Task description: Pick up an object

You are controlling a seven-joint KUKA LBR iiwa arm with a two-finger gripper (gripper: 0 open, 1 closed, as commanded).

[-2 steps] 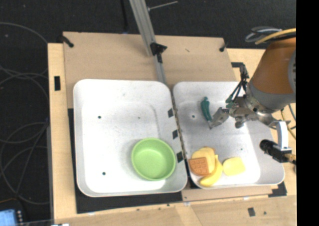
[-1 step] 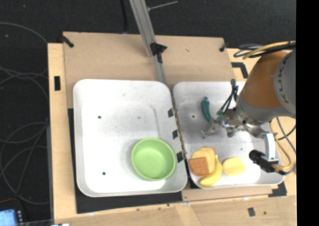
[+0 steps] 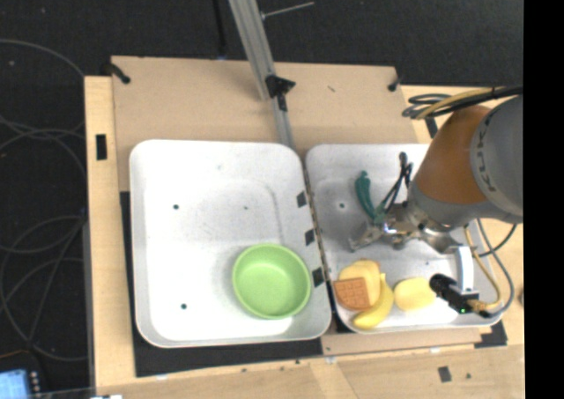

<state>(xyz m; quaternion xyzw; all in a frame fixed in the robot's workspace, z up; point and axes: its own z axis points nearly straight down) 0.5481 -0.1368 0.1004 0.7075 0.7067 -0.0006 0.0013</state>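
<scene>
My gripper (image 3: 374,234) hangs low over the middle of the right bin (image 3: 339,168), below the grey arm with its orange band. A dark green curved object (image 3: 363,192) lies just above and left of the gripper. Close below it, in the bin's front part, sit a brown waffle-like block (image 3: 352,292), a yellow banana (image 3: 379,309) curling around it, and a yellow lemon (image 3: 412,294). I see nothing held in the gripper.
The left bin (image 3: 194,203) holds a light green bowl (image 3: 271,280) near its front right corner. A slanted metal pole (image 3: 256,45) rises behind the bins. The arm covers the right bin's right side.
</scene>
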